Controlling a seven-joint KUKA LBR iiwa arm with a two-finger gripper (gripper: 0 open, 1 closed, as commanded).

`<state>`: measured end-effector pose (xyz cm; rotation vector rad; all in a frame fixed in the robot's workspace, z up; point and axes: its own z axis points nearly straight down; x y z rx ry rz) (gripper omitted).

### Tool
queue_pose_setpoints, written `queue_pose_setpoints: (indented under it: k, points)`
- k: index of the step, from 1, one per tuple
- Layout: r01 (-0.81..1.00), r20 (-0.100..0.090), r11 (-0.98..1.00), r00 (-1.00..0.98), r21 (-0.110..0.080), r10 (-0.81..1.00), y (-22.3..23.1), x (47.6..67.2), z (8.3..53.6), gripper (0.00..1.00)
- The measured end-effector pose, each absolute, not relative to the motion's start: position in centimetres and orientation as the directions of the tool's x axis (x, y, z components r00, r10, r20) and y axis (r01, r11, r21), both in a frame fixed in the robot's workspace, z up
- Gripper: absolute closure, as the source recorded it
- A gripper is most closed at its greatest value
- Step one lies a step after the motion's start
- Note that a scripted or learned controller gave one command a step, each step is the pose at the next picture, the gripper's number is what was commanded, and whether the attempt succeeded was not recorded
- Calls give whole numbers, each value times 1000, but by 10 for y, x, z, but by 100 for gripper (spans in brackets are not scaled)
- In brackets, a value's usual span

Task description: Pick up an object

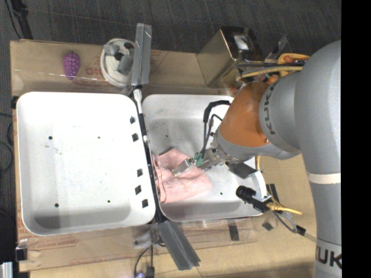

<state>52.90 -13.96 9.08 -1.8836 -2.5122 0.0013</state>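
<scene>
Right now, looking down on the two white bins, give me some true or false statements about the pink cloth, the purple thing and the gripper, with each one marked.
1. The crumpled pink cloth lies in the right-hand shallow white bin. True.
2. The small purple knobbly object lies in the left-hand white bin. False: it sits on the brown bench, outside both bins.
3. The gripper is over the pink cloth. True.
4. The gripper is over the left-hand bin. False: it is over the right-hand bin.

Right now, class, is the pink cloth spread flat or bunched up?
Bunched up: the pink cloth lies in uneven folds and ridges at one side of its bin, not flat.
</scene>
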Motion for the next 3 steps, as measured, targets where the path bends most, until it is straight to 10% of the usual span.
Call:
queue_pose_setpoints:
  k: [2, 3]
  points:
    - [969, 2, 247, -247, -6, 969, -104, 614, 89, 0]
    - [968, 3, 250, -250, -7, 968, -119, 579, 88, 0]
